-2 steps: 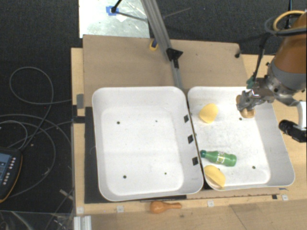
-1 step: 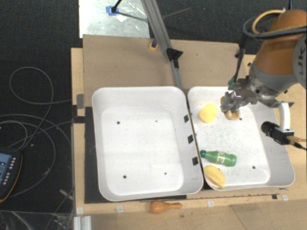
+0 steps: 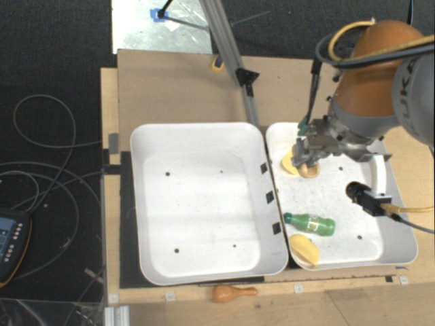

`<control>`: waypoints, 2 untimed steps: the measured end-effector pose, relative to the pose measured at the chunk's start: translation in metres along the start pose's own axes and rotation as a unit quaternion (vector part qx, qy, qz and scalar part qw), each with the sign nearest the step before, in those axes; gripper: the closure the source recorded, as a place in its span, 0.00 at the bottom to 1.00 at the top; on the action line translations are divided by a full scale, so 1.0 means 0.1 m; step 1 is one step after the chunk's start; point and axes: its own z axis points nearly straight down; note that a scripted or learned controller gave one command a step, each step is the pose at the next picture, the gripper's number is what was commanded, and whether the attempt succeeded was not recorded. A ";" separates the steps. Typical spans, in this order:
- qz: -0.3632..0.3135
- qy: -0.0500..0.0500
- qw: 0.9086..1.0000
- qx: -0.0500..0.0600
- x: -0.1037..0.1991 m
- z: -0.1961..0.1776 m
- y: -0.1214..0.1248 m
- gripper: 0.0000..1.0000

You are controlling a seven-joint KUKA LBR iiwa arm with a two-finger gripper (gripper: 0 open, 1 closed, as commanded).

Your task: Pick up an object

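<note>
Nearest the camera, an orange pear-shaped object (image 3: 233, 292) lies on the front strip of the surface (image 3: 177, 87), outside both bins and just below the left bin's front rim. Behind it sits the left bin (image 3: 139, 202), a shallow white tray with a few dark dots on its floor. Beside it, sharing the middle divide, is the right bin (image 3: 401, 246).

At the right bin's front left corner rests a pale yellow rounded piece (image 3: 305, 249), close against the rim. Just behind it a green bottle (image 3: 311, 223) lies on its side, its cap end pointing toward the left bin. A black cylindrical part (image 3: 363, 199) with a cable hangs over the bin's right half.

Farther back, the tool (image 3: 306, 163) hangs low over the rear left part of the right bin, directly above a yellow and tan object (image 3: 294, 166) that lies on the bin floor; whether its fingers are spread or pressed together cannot be told, nor whether they touch the object. The grey arm with its orange housing (image 3: 380, 60) rises behind, toward the right.
</note>
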 end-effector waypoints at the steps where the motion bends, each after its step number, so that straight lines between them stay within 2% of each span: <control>1: 0.000 0.000 1.000 0.000 0.53 -0.01 -0.08 1.00; 2: 0.000 0.000 1.000 0.000 1.06 0.02 -0.16 1.00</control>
